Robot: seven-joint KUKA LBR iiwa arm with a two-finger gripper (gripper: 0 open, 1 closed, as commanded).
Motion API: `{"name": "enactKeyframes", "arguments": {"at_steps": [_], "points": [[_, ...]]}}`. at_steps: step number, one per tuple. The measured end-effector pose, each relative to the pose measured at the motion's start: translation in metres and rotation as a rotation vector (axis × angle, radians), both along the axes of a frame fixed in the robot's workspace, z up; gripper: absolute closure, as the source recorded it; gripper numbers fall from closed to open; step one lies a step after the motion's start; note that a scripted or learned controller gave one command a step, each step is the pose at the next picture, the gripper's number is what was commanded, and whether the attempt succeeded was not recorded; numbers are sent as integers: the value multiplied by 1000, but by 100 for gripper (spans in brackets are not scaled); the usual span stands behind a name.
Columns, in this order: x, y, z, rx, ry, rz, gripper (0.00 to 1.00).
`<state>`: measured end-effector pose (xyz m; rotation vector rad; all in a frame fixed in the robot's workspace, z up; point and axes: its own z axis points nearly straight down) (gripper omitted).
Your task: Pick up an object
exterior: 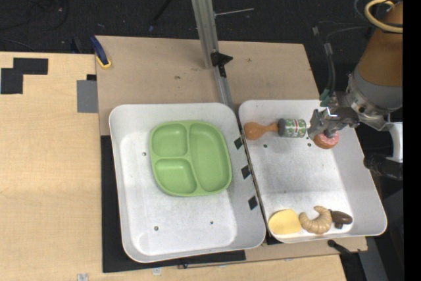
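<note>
Your tool (327, 123) sat over a small red round object (325, 139) at the right white bin's (368, 204) far edge — grip state unreadable. It could slip — the wall crowded it.

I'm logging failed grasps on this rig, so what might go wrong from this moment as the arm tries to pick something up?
1. The gripper sits low over the reddish round object close to the right bin's far wall; a finger could catch that wall.
2. The orange-handled object lies right beside it and may get nudged.
3. The yellow piece and tan curved toy are packed together, so a grasp there might slip.
</note>
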<state>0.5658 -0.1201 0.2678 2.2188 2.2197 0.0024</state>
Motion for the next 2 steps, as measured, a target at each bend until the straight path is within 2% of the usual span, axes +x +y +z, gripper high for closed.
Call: {"name": "enactKeyframes", "arguments": {"at_steps": [2], "points": [[-17, 105, -7, 4, 8, 5, 100]]}}
